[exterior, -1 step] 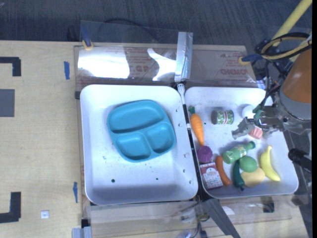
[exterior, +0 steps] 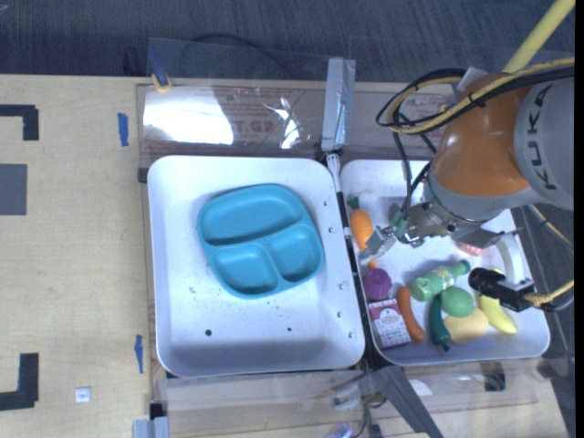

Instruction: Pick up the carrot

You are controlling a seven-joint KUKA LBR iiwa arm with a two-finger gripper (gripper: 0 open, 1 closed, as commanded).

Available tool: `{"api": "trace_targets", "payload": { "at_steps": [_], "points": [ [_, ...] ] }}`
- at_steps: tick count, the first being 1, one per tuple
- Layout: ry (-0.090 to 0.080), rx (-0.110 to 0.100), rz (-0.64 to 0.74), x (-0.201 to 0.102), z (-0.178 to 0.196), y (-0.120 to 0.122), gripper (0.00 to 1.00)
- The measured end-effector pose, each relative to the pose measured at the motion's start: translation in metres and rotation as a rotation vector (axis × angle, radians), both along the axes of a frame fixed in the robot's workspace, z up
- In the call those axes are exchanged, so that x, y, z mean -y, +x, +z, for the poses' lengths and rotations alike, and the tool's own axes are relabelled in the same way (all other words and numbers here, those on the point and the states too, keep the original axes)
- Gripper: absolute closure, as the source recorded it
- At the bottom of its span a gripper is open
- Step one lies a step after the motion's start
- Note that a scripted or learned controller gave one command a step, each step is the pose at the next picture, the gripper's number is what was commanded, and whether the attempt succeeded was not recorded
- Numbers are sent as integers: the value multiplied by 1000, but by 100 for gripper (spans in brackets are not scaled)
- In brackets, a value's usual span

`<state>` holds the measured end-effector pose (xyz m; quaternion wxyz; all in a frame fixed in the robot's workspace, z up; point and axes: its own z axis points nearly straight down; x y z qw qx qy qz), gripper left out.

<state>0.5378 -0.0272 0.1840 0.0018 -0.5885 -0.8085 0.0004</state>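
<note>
A slim orange carrot [exterior: 411, 318] lies near the front of the right bin [exterior: 529, 340], between a red and white box [exterior: 391, 328] and a dark green piece [exterior: 438, 328]. My gripper [exterior: 380, 244] hangs over the left part of that bin, behind the carrot and apart from it. It is just right of a rounder orange vegetable with a green top [exterior: 361, 228] and above a purple vegetable [exterior: 377, 283]. Nothing shows between its tips.
The left bin [exterior: 173, 336] holds a blue divided plate [exterior: 261, 239]. Green toy vegetables [exterior: 440, 284], a green ball [exterior: 458, 302], a yellow banana [exterior: 498, 316] and a yellow block [exterior: 467, 329] crowd the right bin's front right. The arm's orange band [exterior: 479, 149] overhangs its back.
</note>
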Motion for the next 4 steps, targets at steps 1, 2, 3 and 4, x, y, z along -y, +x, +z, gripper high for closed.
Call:
{"api": "trace_targets", "payload": {
  "at_steps": [1, 2, 3, 4],
  "points": [
    [-2, 7, 98, 0, 1, 35, 0],
    [-2, 9, -49, -5, 59, 29, 0],
    [0, 3, 190, 2, 0, -27, 0],
    [-1, 7, 218, -4, 1, 30, 0]
  ]
}}
